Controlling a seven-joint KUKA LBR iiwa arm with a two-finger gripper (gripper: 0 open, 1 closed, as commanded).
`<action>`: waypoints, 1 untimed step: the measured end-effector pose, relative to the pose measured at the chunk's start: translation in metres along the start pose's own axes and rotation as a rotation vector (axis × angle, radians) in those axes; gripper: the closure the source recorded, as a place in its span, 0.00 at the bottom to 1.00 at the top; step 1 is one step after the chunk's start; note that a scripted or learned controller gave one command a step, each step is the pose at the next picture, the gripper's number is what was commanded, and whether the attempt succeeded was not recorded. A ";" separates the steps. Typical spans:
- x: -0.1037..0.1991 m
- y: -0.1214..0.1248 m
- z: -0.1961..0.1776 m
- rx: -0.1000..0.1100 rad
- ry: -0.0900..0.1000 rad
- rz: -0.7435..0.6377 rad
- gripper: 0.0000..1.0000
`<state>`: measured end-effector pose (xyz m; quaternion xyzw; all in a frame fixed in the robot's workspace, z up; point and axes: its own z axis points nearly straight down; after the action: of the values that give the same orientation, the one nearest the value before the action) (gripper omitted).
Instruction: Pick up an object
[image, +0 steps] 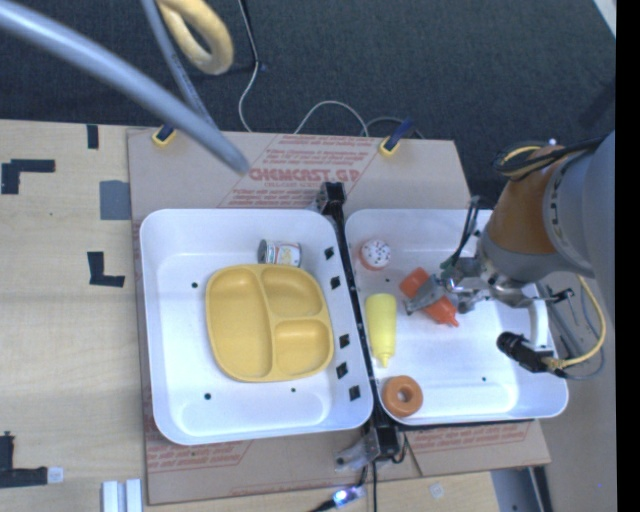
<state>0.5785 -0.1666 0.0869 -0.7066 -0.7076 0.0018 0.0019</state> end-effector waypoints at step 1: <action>0.001 0.001 -0.013 -0.002 0.000 -0.001 1.00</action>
<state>0.5795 -0.1659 0.0998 -0.7061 -0.7081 0.0010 0.0012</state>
